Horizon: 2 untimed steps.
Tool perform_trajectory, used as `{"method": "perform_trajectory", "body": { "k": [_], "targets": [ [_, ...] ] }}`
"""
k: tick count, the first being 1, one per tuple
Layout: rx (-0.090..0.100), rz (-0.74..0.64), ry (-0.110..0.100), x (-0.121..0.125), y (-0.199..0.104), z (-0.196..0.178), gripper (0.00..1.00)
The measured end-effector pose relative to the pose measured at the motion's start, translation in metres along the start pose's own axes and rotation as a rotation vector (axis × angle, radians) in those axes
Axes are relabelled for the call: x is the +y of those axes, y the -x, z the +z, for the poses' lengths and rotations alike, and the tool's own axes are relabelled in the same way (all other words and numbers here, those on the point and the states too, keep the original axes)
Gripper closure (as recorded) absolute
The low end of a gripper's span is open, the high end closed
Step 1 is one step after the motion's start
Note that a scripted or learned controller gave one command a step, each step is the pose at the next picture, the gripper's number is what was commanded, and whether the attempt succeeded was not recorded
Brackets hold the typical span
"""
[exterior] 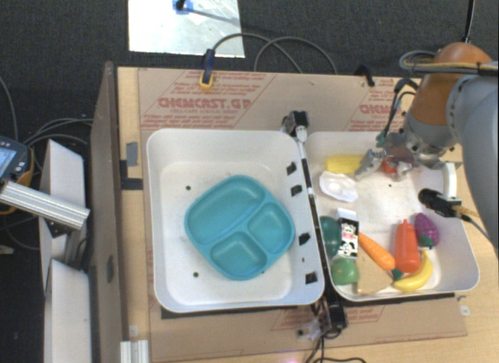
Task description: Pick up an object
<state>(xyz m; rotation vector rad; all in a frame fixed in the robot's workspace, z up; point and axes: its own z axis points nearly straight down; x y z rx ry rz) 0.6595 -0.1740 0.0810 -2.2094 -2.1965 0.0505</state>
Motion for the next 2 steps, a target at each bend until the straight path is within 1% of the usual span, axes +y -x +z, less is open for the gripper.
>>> {"method": "perform_trajectory", "body": {
  "k": [1,2],
  "targets": [
    [0.003,-0.005,0.042,-0.03,0.027,-0.038,0.0],
    [0.003,-0.009,0.038,-0.017,0.013,-0.002,0.0]
  ]
}}
